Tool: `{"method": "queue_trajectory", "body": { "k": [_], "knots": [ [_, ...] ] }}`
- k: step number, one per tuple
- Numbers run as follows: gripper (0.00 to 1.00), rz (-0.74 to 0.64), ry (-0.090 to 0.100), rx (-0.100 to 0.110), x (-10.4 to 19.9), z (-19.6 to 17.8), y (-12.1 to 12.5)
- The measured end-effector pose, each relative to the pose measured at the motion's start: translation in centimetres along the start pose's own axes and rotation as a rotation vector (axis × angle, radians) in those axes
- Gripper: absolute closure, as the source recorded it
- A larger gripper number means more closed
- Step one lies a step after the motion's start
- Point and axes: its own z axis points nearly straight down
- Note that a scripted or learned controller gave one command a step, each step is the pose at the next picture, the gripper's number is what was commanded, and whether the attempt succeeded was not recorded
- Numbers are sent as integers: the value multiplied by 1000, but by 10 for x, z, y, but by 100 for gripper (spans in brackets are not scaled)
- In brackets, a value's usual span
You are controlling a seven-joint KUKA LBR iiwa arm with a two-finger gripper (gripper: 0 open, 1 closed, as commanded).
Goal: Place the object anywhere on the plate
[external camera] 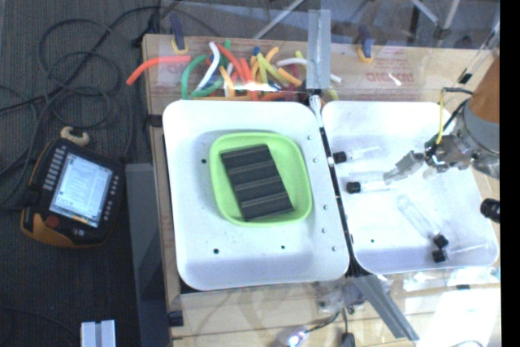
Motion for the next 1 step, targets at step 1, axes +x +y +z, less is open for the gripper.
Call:
{"method": "queue_trajectory", "body": {
  "k": [1],
  "knots": [
    [0,0,0,0,0,0,0]
  ]
}}
